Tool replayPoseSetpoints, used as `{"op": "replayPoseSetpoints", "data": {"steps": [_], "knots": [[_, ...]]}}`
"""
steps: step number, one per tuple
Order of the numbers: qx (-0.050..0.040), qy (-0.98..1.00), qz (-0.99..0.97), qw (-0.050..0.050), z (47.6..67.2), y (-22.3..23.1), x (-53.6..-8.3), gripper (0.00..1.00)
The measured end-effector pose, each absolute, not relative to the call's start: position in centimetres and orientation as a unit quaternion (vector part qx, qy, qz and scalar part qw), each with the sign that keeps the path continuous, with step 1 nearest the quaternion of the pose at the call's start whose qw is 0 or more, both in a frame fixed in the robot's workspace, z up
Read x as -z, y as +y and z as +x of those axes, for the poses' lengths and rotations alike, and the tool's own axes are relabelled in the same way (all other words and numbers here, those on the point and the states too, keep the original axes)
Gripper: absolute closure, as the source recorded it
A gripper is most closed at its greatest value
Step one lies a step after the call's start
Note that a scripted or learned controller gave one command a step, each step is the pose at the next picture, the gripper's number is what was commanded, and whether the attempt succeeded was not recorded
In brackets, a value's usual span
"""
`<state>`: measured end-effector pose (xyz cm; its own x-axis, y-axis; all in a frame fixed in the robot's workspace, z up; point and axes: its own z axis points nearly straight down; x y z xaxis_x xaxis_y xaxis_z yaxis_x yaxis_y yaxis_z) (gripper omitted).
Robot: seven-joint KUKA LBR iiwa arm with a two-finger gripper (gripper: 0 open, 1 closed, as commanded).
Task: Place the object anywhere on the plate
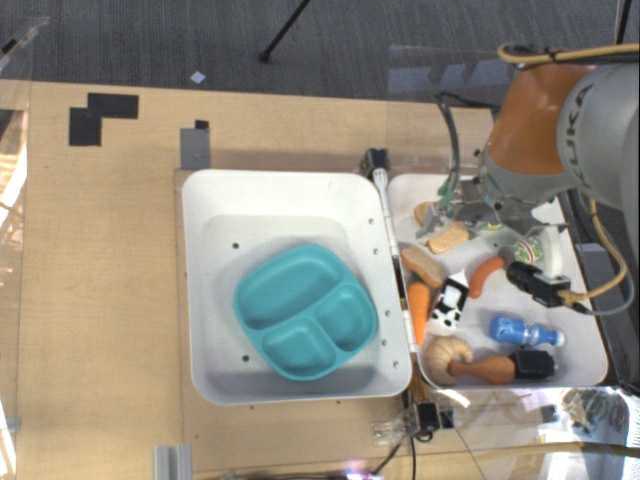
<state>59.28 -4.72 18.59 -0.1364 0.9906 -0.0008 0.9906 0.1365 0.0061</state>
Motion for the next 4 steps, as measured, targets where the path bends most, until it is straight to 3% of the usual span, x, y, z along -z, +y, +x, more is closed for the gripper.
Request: {"op": "replayPoseSetpoints", "data": {"steps": [1,2,4], "knots": [[-0.0012,0.819,0.573,0.0,57.1,1.4,-18.5,1.0],[-0.0026,0.827,0.562,0.0,53.5,8.0,-20.6,1.0],[-0.0036,0.746,0.665,-0.001,48.6,21.2,-29.4,1.0]]}}
